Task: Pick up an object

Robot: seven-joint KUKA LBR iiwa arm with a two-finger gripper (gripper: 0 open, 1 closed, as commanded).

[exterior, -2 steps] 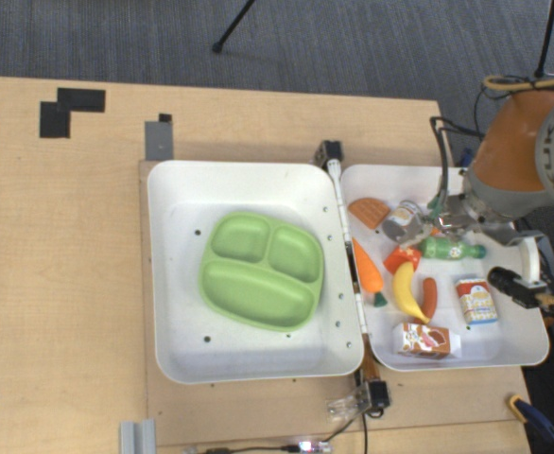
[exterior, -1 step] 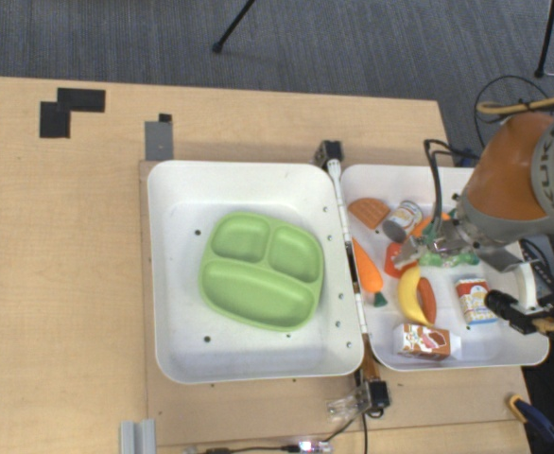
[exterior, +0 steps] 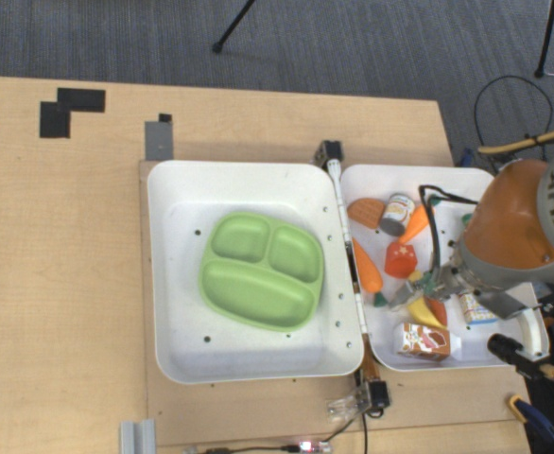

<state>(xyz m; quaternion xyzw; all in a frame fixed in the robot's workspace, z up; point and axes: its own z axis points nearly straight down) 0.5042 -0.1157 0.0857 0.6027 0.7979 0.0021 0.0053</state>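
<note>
A grey carpet covers the floor at the top of the frame, and below it sits a light wooden desk with two white bins side by side. The left bin holds a green plate with three sections. The right bin is full of small toys: a carrot, a red pepper, a small can, a brown bread piece and a snack packet.

The arm reaches in from the right side of the frame. Its end effector is low in the right bin, just beside the red pepper and some yellow and orange bits. I cannot tell if it is released or clenched.

It looks like the reaching and grabbing step. Next it needs to close on one toy and lift straight up.

The carrot lies flat, its long side running from upper left to lower right, green end pointing down.
</note>
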